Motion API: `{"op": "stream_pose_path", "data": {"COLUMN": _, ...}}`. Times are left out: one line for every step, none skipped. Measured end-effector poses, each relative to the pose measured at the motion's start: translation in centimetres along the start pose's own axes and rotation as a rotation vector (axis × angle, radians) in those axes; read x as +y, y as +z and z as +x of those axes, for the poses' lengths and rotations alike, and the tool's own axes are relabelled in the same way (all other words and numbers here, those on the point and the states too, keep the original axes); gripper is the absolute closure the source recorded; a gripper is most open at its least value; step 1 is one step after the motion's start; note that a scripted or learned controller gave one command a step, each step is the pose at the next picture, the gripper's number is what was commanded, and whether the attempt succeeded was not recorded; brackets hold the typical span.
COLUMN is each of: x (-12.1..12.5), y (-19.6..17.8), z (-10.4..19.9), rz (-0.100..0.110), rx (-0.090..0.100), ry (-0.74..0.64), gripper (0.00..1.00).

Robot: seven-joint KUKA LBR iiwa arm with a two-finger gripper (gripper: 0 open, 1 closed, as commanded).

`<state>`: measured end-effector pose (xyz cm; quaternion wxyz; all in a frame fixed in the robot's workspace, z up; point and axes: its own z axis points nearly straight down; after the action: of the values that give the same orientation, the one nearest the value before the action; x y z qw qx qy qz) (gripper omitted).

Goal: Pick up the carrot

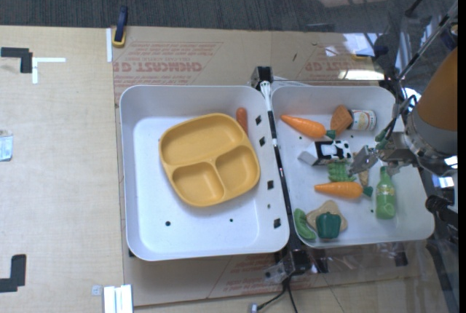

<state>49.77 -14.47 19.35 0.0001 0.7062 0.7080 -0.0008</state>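
Two orange carrots lie in the right bin (408, 228). One carrot (304, 126) rests near the bin's far left, pointing left. The other carrot (339, 190) lies lower down, its green top toward the right. My gripper (364, 160) hangs over the right bin's middle, just above and to the right of the lower carrot, next to a black-and-white toy (333, 151). No object shows in the gripper. The arm's orange band (444, 97) sits at the right edge.
The right bin also holds a green leafy piece (337, 172), a green bottle (384, 199), a small jar (362, 119), a brown pastry-like toy (341, 119) and a green pepper (328, 224). The left bin (145, 231) holds a yellow divided plate (210, 167) and a small orange piece (241, 117).
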Motion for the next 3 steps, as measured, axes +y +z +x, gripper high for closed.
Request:
{"op": "stream_pose_path", "data": {"x": 2.4, "y": 9.9, "z": -0.5, "rz": 0.002, "rx": 0.002, "ry": 0.089, "gripper": 0.0}}
{"op": "stream_pose_path", "data": {"x": 1.7, "y": 10.2, "z": -2.1, "rz": -0.001, "rx": 0.001, "ry": 0.428, "gripper": 0.0}}
{"op": "stream_pose_path", "data": {"x": -1.2, "y": 10.2, "z": 1.4, "rz": 0.004, "rx": 0.003, "ry": 0.57, "gripper": 0.0}}
